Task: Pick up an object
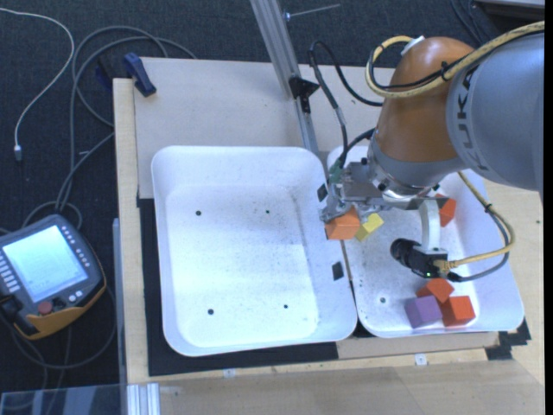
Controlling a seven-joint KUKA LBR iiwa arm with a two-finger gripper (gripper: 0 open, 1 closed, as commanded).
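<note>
My gripper (342, 214) hangs over the left rim of the right bin (510, 292), under the grey and orange arm. An orange block (344, 226) sits between its fingertips, over the seam between the two bins, and the gripper is shut on it. A small yellow block (371, 224) lies just to the right of it on the bin floor. The arm hides much of the bin's far part.
Near the right bin's front lie two orange blocks (459, 310) (441, 289) and a purple block (422, 312). Another orange piece (446, 210) shows beside the arm. The left bin (173, 171) adjoins on the left. A yellow cable loops over the right bin.
</note>
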